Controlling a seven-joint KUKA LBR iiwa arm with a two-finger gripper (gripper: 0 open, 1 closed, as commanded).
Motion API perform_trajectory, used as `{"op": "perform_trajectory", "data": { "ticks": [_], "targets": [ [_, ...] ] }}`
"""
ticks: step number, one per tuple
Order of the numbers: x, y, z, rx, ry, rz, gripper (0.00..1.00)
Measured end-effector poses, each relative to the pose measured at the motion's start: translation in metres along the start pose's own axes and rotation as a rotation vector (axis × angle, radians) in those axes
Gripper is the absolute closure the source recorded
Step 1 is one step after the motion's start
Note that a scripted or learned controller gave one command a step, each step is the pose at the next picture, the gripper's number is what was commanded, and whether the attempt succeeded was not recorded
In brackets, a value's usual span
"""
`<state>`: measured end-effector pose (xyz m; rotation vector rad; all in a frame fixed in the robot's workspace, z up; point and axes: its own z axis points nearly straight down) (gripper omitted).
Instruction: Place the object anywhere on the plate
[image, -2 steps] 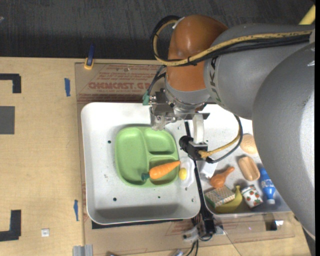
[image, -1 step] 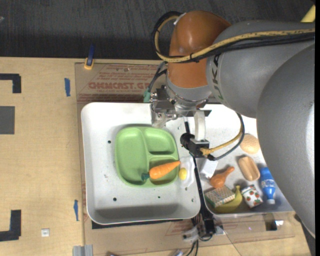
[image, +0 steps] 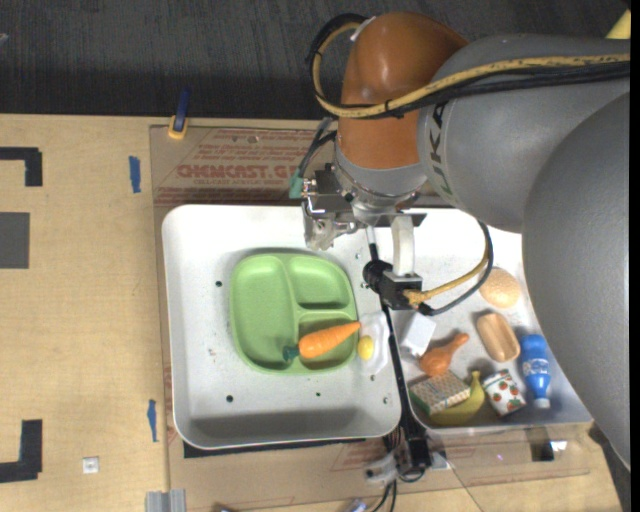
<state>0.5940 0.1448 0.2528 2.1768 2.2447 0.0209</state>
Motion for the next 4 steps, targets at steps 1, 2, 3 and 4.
{"op": "perform_trajectory", "data": {
  "ticks": [1,2,3,4],
  "targets": [
    [-0.001,0.002,-0.01,-0.006,-0.001,-0.002,1.0],
    [0.0,0.001,-0.01,-0.005,-0.001,-0.001,0.0],
    [-0.038,0.018,0.043,0.025,0.005,-0.441,0.0],
    [-0.1,-0.047,0.068,0.021,0.01,-0.884,0.0]
  ]
}}
